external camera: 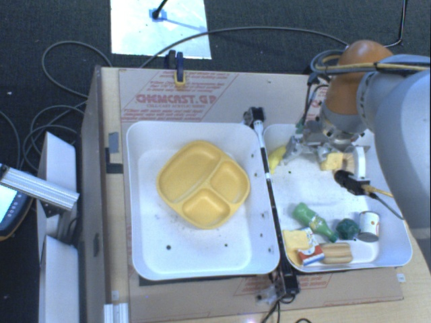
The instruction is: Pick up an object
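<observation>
Where the brown worktop (202, 89) carries two shallow white bins side by side, the grey arm (397, 113) reaches in from the right, its orange band above the far corner of the right bin (300, 190). The left bin (155, 244) holds one thing, a yellow divided plate (203, 184) with three compartments, lying flat near its middle and clear of the walls.

All the small things lie in the right bin. The gripper (304, 145) hangs low over that bin's far end, and from this angle I cannot tell whether it is apart or together; nothing is seen held in it. Just to its left a yellow banana (276, 157) rests against the wall shared with the left bin. To its right, partly under the wrist, sits a pale yellow block (333, 161).

Well apart from the gripper, at the near end, a green bottle (314, 221) lies on its side. Beside it are a dark green lump (348, 229) and a small white and brown can (368, 225). Nearer the front wall a tan bread roll (336, 253) touches a yellow and red packet (301, 243).

A black clamp (254, 117) grips the far end of the shared wall, close to the banana.
</observation>
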`<state>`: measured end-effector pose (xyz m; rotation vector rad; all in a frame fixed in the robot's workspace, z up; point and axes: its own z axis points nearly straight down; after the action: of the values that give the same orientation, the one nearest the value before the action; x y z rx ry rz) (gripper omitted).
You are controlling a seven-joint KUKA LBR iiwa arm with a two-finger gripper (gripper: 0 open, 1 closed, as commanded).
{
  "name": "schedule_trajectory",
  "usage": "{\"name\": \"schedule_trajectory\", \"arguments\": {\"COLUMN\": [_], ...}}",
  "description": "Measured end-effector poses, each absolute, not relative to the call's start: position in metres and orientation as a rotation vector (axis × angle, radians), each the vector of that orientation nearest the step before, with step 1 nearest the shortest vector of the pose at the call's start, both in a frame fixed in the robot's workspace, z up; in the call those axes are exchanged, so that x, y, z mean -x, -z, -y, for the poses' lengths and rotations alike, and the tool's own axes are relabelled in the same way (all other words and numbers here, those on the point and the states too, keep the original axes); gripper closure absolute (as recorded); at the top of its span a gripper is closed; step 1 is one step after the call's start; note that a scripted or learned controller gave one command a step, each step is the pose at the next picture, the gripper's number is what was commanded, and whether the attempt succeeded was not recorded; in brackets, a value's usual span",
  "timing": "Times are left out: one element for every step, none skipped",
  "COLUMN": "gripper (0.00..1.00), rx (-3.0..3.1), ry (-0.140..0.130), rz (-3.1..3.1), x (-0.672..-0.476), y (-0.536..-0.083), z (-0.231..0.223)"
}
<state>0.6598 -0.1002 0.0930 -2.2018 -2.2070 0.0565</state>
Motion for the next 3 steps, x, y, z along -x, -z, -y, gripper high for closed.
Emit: {"name": "schedule_trajectory", "arguments": {"gripper": [0.0,0.0,0.0], "rx": [2.208,2.203,2.209], "ry": [-0.054,-0.053,-0.06], "rz": [2.211,2.206,2.21], "x": [-0.6606,-0.6607,-0.6606], "y": [-0.0891,-0.0835,-0.084], "z": [0.0991,0.1043,0.1003]}}
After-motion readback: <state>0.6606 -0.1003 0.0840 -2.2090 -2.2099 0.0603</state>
